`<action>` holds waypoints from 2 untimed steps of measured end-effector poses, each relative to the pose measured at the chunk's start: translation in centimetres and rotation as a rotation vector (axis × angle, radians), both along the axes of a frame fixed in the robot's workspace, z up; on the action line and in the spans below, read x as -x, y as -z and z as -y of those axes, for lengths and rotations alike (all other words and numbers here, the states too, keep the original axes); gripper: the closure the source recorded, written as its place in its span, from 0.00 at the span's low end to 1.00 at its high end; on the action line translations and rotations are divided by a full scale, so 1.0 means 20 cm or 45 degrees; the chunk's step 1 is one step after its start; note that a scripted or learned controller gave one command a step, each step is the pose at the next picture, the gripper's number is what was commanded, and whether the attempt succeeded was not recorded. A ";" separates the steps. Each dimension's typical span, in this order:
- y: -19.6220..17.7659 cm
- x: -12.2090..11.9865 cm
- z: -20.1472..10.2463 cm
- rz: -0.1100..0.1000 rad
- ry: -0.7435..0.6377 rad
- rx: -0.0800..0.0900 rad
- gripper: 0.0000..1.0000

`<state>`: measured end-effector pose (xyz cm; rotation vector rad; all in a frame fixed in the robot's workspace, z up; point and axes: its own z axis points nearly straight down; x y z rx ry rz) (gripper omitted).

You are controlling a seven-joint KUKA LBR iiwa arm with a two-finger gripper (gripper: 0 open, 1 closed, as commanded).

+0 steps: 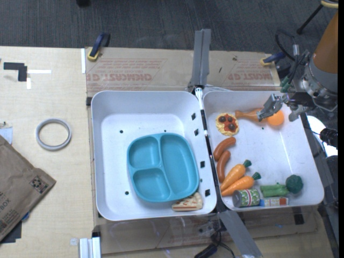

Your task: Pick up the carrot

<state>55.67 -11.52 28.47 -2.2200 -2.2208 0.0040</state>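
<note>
Carrots (234,174): two toy pieces, orange bodies with green leaf tufts, lying side by side and touching in the lower middle of the right bin (309,155). Both slant, tips toward the bin's lower left, tufts toward the upper right. The task names one carrot; which of the pair is meant cannot be told. Judged to be light, rigid, smooth plastic, likely to slip or roll under a loose pinch. Best hold is judged to be across the thick orange body, jaws set crosswise to its length, on the upper carrot's free outer side, since the two sit too close for a finger between them.

Sausages (223,156): two red-brown pieces, just above and left of the carrots, near enough to crowd a descent.

Can (246,198) and a small green-and-red packet (274,195): just below the carrots, along the bin's front wall.

Broccoli (293,184): right of the packet.

Mini pizza (227,123), drumstick (248,114) and orange (275,118): upper part of the right bin.

Gripper (270,107): at the upper right of the right bin, by the drumstick and orange, well apart from the carrots. Whether it is released or clenched cannot be told; nothing is seen held.

Left bin (107,144): holds a teal divided plate (161,166) with a sandwich piece (188,202) at its lower edge.

Worktop (43,90): bears a tape roll (53,134).
</note>
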 end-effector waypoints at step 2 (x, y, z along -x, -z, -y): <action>0.23 -0.36 0.38 0.002 -0.323 0.000 0.00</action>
